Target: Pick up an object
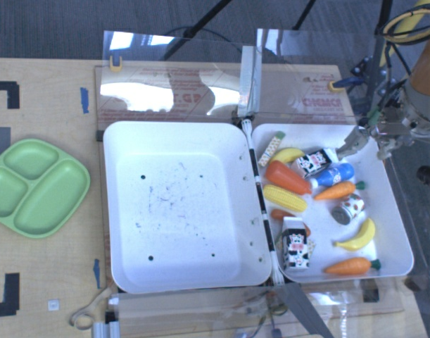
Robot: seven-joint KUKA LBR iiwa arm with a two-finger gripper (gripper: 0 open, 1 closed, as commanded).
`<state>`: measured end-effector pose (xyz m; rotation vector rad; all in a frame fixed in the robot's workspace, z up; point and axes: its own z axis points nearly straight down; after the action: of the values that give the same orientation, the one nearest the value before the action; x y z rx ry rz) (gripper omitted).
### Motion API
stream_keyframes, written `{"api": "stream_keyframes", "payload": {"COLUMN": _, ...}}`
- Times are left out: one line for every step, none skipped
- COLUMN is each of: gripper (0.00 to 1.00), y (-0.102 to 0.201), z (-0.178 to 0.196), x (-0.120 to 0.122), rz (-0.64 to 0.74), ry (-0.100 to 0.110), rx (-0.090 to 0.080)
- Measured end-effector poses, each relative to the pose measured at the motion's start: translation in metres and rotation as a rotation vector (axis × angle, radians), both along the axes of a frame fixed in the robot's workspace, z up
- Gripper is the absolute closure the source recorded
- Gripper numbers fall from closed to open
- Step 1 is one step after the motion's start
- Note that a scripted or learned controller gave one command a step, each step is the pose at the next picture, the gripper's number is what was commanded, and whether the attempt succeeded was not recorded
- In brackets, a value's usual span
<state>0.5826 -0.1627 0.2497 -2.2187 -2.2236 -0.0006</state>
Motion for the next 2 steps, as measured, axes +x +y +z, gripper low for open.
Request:
{"api": "stream_keyframes", "payload": {"gripper": 0.0, "y": -0.013, "z": -0.102, "x": 0.0, "rz": 0.171, "ry": -0.001, "rx": 0.0}}
{"api": "stream_keyframes", "payload": {"gripper": 0.0, "y": 0.002, "z": -0.066, "x": 0.013, "rz": -0.167, "ry": -0.002, "rx": -0.001}}
